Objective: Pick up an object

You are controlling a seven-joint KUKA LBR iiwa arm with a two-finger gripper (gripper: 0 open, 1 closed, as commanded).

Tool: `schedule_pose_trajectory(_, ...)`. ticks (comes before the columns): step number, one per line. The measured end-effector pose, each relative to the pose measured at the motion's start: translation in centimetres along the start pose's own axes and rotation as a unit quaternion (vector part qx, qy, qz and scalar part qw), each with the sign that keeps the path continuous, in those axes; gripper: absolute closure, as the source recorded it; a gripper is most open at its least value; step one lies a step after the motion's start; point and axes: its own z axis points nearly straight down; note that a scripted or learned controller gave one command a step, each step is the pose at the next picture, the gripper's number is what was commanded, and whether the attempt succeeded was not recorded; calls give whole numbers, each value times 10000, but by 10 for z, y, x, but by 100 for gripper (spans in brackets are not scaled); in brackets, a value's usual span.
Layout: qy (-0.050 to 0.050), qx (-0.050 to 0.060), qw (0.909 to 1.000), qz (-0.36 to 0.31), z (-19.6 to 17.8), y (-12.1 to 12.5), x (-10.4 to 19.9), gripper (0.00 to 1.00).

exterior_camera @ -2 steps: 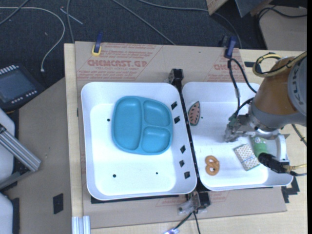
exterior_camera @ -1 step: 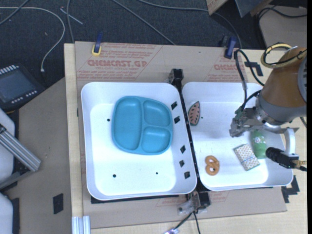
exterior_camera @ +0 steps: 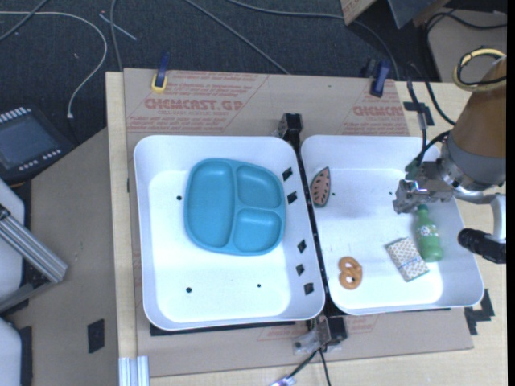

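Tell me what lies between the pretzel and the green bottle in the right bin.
In the camera view, a small patterned packet lies between the pretzel and the green bottle, close beside the bottle.

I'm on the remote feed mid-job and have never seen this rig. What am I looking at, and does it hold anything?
This is one fixed camera above a bench, looking down at a slant. The grey machine with the orange band at the right is a robot arm; its gripper hangs over the right bin. The two shallow white trays side by side are the bins. The left bin holds a blue divided plate. The right bin holds a brown slice-shaped toy, a pretzel, a small patterned packet and a green bottle, which lies just below the gripper. I cannot tell whether the gripper holds anything; the bottle's top meets it, but the grasp itself is not visible.
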Motion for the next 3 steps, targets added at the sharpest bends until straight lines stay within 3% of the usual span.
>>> schedule_pose_trajectory(1,1,3,10000,-6,-48,2,0,100)
schedule_pose_trajectory(3,17,40,10000,-18,-29,26,108,100)
